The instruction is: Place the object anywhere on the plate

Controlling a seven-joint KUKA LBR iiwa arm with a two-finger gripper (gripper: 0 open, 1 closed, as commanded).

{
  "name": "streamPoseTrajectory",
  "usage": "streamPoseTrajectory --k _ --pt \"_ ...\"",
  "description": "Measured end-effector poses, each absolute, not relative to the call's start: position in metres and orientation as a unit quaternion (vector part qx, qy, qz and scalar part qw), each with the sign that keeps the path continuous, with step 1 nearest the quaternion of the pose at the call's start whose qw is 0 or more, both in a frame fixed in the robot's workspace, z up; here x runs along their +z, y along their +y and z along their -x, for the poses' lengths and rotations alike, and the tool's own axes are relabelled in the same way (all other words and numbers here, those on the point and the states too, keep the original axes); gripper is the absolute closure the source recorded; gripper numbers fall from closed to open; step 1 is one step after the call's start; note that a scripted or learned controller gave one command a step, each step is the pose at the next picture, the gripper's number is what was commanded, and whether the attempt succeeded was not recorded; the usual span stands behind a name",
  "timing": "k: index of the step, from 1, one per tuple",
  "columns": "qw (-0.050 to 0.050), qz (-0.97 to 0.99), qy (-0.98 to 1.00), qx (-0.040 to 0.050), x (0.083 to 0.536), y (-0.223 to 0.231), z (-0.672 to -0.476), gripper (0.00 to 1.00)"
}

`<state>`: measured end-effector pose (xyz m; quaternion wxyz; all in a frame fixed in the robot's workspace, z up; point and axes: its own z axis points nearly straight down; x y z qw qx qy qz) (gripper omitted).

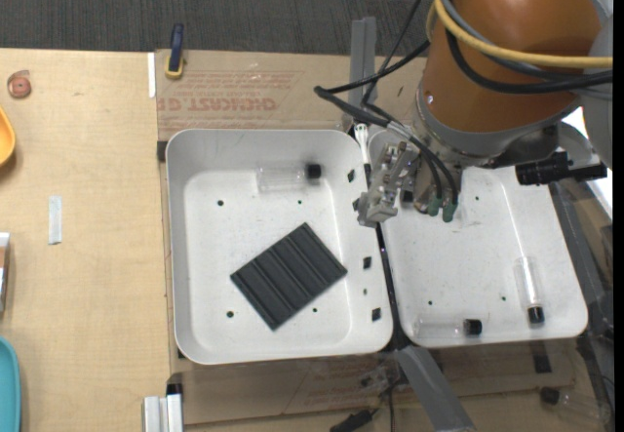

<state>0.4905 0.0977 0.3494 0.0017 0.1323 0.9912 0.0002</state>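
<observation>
Left bin (195, 323): a shallow white tray holding a dark ribbed rectangular plate (289, 275), lying flat and turned diagonally, its long axis running from lower left to upper right. Near the bin's far wall lies a clear tube with a black cap (288, 176), long axis roughly left to right, cap toward the right.

Centre: the gripper (375, 206) hangs over the divide between the two bins, above the left bin's right rim. Whether its jaws are apart or together cannot be told from this angle, and nothing is visibly held between them.

Right bin (575, 313): two further clear capped tubes, one (448, 328) along the near wall and one (527, 288) near the right wall, the latter lying roughly front to back.

Judged relation: the plate lies down and to the left of the gripper, the far tube up and to the left and somewhat nearer. Which tube is the intended object cannot be told.
</observation>
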Motion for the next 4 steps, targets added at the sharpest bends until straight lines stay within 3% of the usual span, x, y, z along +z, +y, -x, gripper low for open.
streamPoseTrajectory --k 1,2,3,4 --pt "0.001 -0.057 0.998 0.0001 0.335 0.069 -0.569 1.00" --pt "0.000 -0.003 1.000 0.0000 0.308 0.008 -0.524 1.00" --pt "0.001 0.097 0.995 0.0003 0.310 0.025 -0.479 1.00" --pt "0.000 0.119 0.993 0.0004 0.248 0.098 -0.510 1.00"
